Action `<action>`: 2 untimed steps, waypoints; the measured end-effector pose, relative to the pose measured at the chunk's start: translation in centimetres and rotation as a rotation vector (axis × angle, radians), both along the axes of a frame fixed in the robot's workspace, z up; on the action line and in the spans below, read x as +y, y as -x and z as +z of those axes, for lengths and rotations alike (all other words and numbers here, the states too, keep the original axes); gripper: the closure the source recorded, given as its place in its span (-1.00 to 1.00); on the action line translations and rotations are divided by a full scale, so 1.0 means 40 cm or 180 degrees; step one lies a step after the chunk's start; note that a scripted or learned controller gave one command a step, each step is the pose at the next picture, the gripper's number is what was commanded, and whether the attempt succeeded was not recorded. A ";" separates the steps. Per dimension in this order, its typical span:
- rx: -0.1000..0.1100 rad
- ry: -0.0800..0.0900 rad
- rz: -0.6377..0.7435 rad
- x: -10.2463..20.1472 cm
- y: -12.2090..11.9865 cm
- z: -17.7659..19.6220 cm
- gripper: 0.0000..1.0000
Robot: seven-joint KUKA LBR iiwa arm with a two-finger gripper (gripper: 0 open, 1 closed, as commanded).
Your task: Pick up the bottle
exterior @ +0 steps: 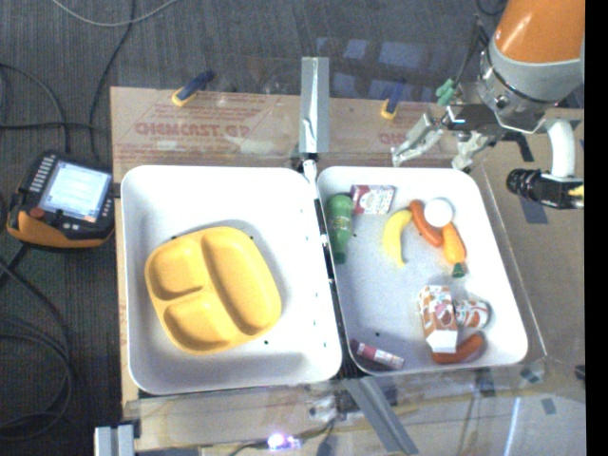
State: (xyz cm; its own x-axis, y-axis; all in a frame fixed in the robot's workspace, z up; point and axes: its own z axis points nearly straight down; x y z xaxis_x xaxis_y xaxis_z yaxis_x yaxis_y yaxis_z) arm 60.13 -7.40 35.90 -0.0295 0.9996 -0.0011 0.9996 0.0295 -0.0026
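Counter [190, 122] carries two white bins side by side. Left bin [142, 350] holds a yellow divided plate [213, 287], bare floor all round it. Right bin [503, 283] is crowded: green bottle [339, 224] lies against the left wall, a small carton [372, 199] just beside it, then banana [396, 235], carrot [446, 234], patterned cup [446, 312], sausage [457, 351]. Open floor mid-bin. Pincer [439, 145] hangs above the far rim, fingers spread wide, holding nothing, well apart from the bottle.
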 end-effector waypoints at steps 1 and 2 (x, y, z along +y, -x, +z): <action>-0.0009 0.0000 -0.0114 -0.042 -0.141 0.132 -1.00; -0.0003 0.0003 0.0434 0.057 -0.168 0.052 -1.00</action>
State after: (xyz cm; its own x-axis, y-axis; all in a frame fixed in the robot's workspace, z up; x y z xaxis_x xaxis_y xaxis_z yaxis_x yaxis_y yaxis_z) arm 66.85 -5.11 37.98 -0.1652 0.9863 -0.0022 0.9863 0.1652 -0.0018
